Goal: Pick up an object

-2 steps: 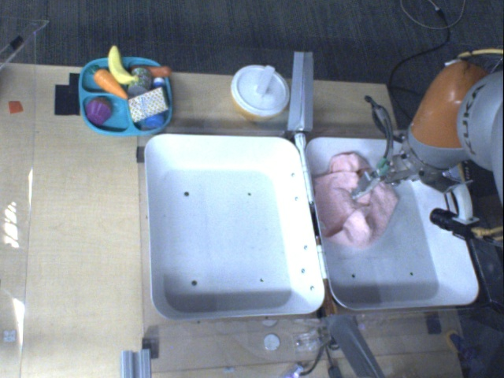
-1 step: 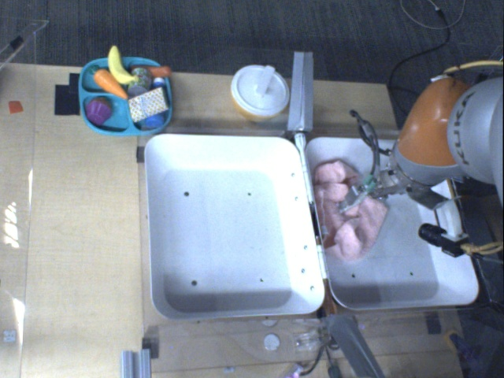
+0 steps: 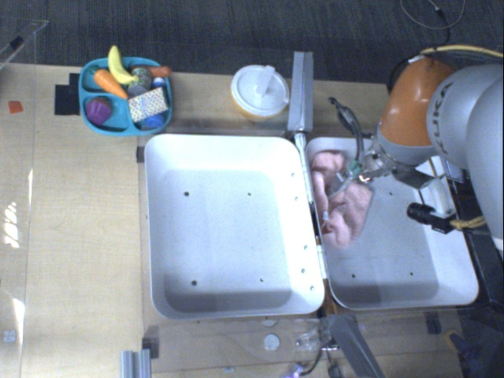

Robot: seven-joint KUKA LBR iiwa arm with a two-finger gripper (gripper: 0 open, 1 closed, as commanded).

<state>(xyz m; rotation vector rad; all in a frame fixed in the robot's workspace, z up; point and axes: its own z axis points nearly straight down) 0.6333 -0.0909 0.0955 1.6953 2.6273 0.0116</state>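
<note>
A crumpled pink cloth [image 3: 343,203] lies in the right bin [image 3: 409,290], against its left wall. My gripper [image 3: 347,178] is down over the upper part of the cloth, its metal fingers [image 3: 340,181] touching the fabric. The grey arm with its orange band [image 3: 411,109] comes in from the right, above the bin's back corner. Whether the cloth is pinched between the fingers is not visible.
The left bin [image 3: 228,227] stands beside the right one, with a metal divider post [image 3: 300,93] rising between them at the back. A blue tray [image 3: 126,97] of toy food sits at the back left, next to a white lidded cup [image 3: 260,91].
</note>
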